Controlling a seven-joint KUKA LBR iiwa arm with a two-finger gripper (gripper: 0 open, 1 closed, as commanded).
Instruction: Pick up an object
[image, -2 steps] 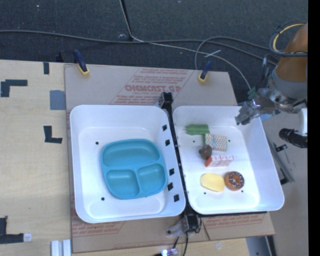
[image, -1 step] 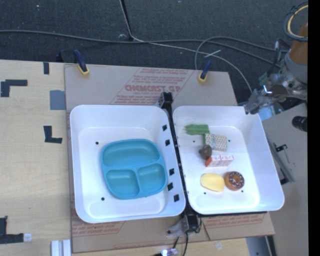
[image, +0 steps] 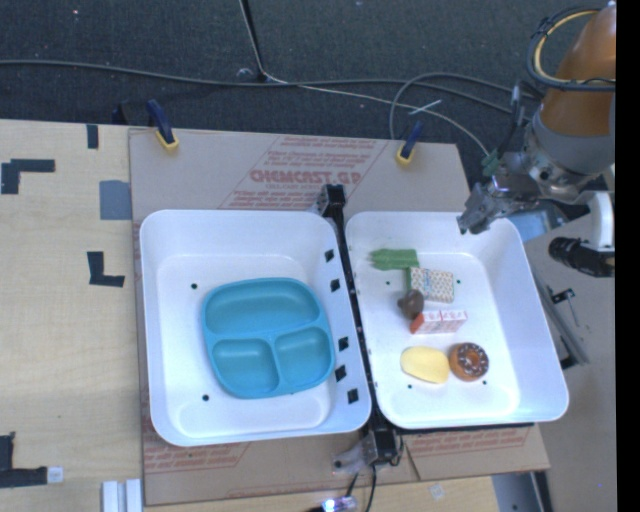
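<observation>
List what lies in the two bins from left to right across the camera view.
Blue divided tray → green piece → small brown item → yellow item → chocolate donut. The two patterned boxes overlap these in order, so I leave them out.

2 white bins (image: 160, 300), 1 blue tray (image: 267, 335), 6 small items in right bin incl. 1 donut (image: 468, 361), 2 clamps (image: 160, 125).

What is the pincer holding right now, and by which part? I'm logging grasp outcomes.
Nothing is held. The pincer hangs over the right bin's upper right rim with nothing between its fingers.
</observation>
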